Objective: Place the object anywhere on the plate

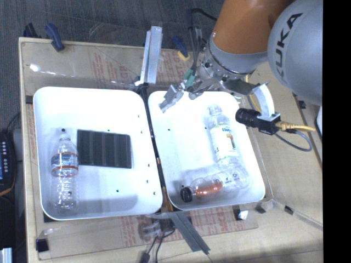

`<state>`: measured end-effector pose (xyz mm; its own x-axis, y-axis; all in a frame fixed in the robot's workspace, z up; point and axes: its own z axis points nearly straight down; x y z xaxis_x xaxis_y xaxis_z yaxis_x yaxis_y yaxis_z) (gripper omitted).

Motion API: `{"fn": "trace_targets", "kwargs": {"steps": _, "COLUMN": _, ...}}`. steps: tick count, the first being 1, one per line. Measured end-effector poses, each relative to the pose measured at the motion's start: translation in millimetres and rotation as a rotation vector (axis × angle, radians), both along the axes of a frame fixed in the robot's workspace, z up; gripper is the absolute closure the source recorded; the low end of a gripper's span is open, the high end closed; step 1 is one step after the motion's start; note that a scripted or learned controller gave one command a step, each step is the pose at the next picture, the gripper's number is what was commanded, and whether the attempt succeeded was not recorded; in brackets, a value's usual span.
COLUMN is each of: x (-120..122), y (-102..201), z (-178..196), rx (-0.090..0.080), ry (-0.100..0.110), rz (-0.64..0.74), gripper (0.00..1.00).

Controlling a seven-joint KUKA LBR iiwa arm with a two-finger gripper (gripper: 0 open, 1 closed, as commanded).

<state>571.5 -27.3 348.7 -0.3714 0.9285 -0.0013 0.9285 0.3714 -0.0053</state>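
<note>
Camera view is read from the near edge of the worktop (137,232) outward. Nearest, in the right bin (181,147), a dark-capped bottle (211,186) is seen lying on its side by the near wall. Its long axis is laid across the bin at a slight slant, and its cap is pointed towards the left bin (88,100). In that left bin a clear water bottle (64,171) is laid along the outer wall, and just beside it the dark ridged plate (104,149) is set flat, with nothing seen on it. Further back in the right bin a labelled bottle (222,138) is laid with its long axis running near to far and its cap pointed away, its base close to the dark-capped bottle. The object to be moved is judged to be one of these two right-bin bottles; which one cannot be told. Beyond them, the hand (171,96) is held over the far left corner of the right bin, apart from both bottles, below the arm (247,21). Whether it is apart or together cannot be told, and nothing is seen clamped in it. The step in hand is judged to be the approach, with no pick made yet. For the next move, the hand would have to be brought over a bottle's middle, turned square across its long axis and lowered.
</note>
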Motion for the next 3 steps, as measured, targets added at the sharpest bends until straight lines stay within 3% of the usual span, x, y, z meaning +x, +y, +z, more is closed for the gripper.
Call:
{"fn": "trace_targets", "kwargs": {"steps": 1, "x": -30.0, "y": 5.2, "z": -158.6, "rx": 0.002, "ry": 0.001, "rz": -0.15, "gripper": 0.0}}
{"fn": "trace_targets", "kwargs": {"steps": 2, "x": -95.8, "y": 19.4, "z": -158.1, "rx": 0.001, "ry": 0.0, "rz": -0.346, "gripper": 0.0}}
{"fn": "trace_targets", "kwargs": {"steps": 3, "x": -95.4, "y": 94.4, "z": -157.4, "rx": 0.002, "ry": -0.003, "rz": -0.298, "gripper": 0.0}}
